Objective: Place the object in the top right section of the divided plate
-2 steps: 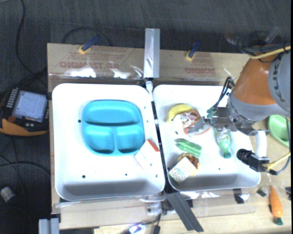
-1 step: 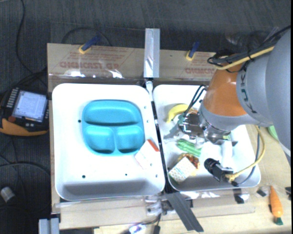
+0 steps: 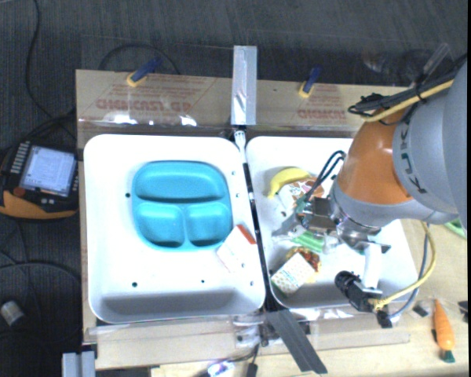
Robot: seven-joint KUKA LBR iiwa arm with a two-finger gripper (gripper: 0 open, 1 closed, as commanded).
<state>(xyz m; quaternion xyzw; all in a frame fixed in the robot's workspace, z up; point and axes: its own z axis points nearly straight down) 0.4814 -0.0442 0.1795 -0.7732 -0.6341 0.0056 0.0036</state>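
Two shallow white bins are seen side by side on the bench, the left bin and the right bin parted by a shared dark rim down the middle. A blue divided plate is laid in the left bin, with one long section across its far side and two smaller ones nearer the camera; all three sections are seen bare. A small white card with a red mark is found just off the plate's near right corner, against the middle rim.

Over in the right bin, clutter is gathered toward its left half. A yellow banana is lying near the far left corner. A green packet is seen below it, and a boxy cream-coloured packet is tilted close to the near wall. The grey arm with its orange band is reaching in from the right and covers much of this bin. The gripper is lowered into the pile, between the banana and the green packet, touching or nearly touching the clutter. Whether anything is clamped cannot be told; the wrist hides that spot. The rim and the bin wall stand between gripper and plate.

Outside the bins, an orange handheld pendant is resting on the floor at the left.
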